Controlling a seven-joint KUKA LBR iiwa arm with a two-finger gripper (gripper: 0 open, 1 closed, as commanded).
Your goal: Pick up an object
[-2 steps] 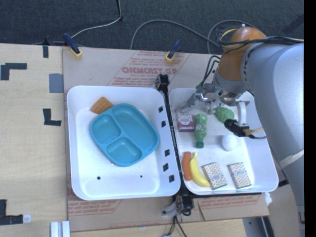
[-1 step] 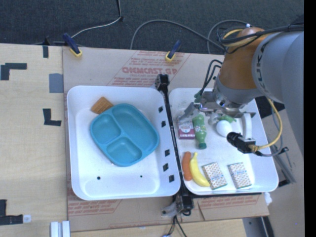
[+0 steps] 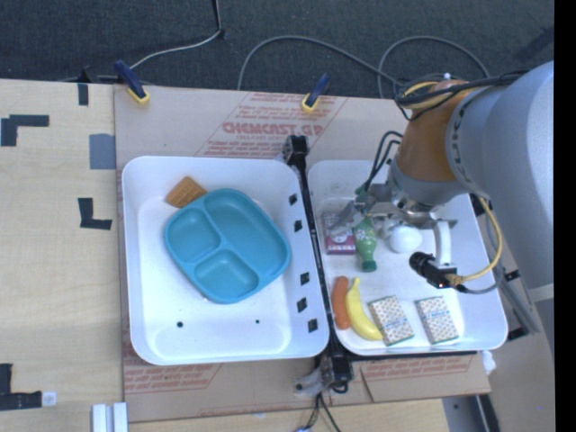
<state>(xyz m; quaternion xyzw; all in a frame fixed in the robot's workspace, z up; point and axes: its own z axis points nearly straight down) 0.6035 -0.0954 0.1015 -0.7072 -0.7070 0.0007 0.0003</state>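
Observation:
My gripper (image 3: 371, 212) hangs low over the back part of the right bin (image 3: 486, 331), under the grey arm with its orange band (image 3: 430, 133). Just below it in the view stands a small green bottle (image 3: 366, 247). A white egg-shaped object (image 3: 404, 238) lies right of the bottle, close under the wrist. A pink and white packet (image 3: 339, 239) lies to the bottle's left. The arm hides part of the bin floor beneath it.
At the right bin's front lie an orange carrot (image 3: 340, 301), a yellow banana (image 3: 362, 313) and two patterned packets (image 3: 392, 319) (image 3: 437, 319). The left bin (image 3: 153, 331) holds a blue divided plate (image 3: 227, 243) and an orange cracker (image 3: 186, 191). A black divider (image 3: 306, 241) separates the bins.

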